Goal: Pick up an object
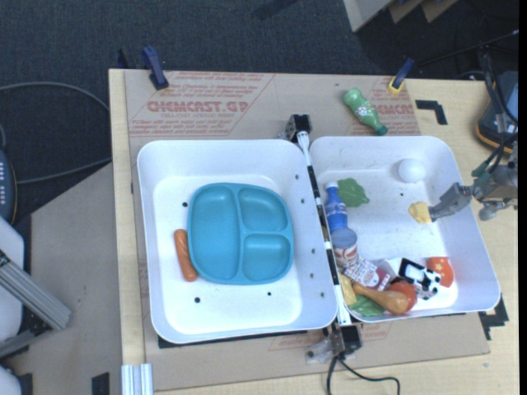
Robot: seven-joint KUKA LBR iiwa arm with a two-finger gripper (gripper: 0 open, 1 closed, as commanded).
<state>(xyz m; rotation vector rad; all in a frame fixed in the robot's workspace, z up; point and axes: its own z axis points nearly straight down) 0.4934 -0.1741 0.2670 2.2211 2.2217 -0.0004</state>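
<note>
claw (451,201) over right bin (469,245), by its right wall | we can't tell its state | yellow piece (421,212) just left of the tip, touching or not unclear | left bin (156,220): blue plate (240,233), sausage (184,254) beside it | green bottle (364,110) on bench (123,179)
</note>
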